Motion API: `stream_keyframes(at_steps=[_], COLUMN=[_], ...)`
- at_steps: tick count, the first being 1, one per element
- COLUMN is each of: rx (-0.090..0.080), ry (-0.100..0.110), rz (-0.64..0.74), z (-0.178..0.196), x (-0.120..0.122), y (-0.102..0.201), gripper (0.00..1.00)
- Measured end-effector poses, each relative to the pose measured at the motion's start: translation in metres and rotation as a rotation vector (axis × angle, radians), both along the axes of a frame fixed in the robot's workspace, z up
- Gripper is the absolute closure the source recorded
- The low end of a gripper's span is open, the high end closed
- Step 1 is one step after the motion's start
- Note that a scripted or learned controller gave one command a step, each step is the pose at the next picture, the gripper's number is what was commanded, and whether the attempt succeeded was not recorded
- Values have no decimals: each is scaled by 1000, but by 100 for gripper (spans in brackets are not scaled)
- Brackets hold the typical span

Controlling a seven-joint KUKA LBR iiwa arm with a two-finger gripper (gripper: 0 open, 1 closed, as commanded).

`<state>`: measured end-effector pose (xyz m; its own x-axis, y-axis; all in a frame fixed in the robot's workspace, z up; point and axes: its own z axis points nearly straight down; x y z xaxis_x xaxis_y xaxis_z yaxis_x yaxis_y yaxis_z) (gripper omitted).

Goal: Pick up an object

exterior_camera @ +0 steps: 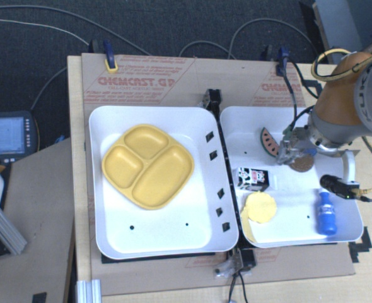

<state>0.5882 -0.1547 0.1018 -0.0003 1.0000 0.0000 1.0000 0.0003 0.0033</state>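
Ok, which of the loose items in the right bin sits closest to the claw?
The brown disc, right beside the claw. The watermelon slice is close too; the cow-print carton, yellow disc and blue bottle lie farther.

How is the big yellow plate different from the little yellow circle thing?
The yellow divided plate is much bigger than the small yellow disc. The plate has three sunken sections; the disc looks flat and plain. The plate lies alone in the left bin; the disc lies in the right bin, near its front-left corner, beside a black-and-white carton. Both are yellow and lie flat.
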Motion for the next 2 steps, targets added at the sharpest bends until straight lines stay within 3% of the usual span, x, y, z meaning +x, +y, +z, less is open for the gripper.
stream_keyframes(at_steps=[1, 2], rx=[-2, -1], ry=[-4, -3], rz=[1, 2], z=[65, 102], x=[4, 6], y=[0, 0], gripper=[100, 100])
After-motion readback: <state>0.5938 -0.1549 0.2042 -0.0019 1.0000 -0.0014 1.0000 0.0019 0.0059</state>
